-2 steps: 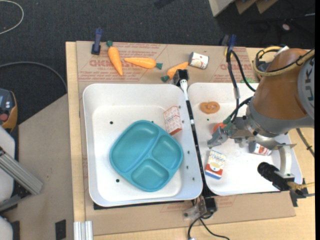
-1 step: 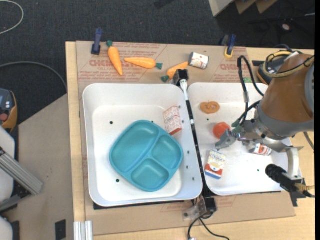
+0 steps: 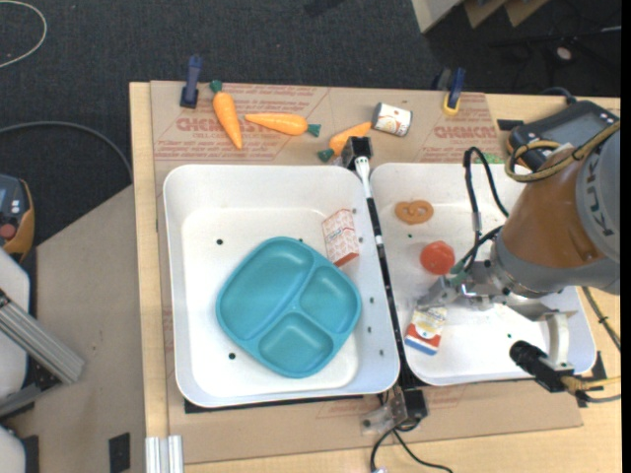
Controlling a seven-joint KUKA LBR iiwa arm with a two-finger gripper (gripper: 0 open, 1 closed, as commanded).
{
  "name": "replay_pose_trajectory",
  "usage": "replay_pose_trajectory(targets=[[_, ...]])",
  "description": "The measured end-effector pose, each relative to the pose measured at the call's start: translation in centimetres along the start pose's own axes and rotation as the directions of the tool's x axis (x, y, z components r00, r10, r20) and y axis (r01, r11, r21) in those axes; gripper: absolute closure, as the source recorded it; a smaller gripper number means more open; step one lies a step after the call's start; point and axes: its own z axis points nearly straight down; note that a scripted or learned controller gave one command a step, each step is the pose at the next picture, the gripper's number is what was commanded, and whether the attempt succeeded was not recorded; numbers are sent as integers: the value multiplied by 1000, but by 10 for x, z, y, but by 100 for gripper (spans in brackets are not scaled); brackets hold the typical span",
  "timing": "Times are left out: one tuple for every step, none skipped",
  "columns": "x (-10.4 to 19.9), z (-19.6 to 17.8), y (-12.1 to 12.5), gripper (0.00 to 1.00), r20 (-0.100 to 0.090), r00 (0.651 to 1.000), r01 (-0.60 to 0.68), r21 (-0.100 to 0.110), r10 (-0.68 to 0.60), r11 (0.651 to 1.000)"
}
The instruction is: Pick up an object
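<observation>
My gripper (image 3: 439,294): opening can't be told, fingers blurred. Small white carton w/ red-blue print (image 3: 425,331) just below; round red ball (image 3: 438,257) just above.

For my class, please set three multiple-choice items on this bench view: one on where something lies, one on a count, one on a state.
1. Where does the blue divided plate lie?
A. In the left bin
B. In the right bin
C. On the cardboard behind the bins

2. How many toy carrots lie on the cardboard behind the bins?
A. One
B. Three
C. Five

3. How does the small red-and-white carton in the left bin stand?
A. On the plate
B. Under the gripper
C. Beside the plate, near the bin's right wall

Answers:
1 A, the plate sits in the left bin's middle.
2 B, carrots show at and.
3 C, the carton stands off the plate's upper right edge, away from the gripper over the right bin.
</observation>
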Motion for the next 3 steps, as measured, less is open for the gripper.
replay_pose_trajectory(targets=[[-8, 8, 55, 0, 4, 1000, 7, -8, -7, 1000], [75, -98, 20, 0, -1, 1000, 15, -11, -15, 1000], [74, -185, -19, 0, 2, 1000, 7, -11, -7, 1000]])
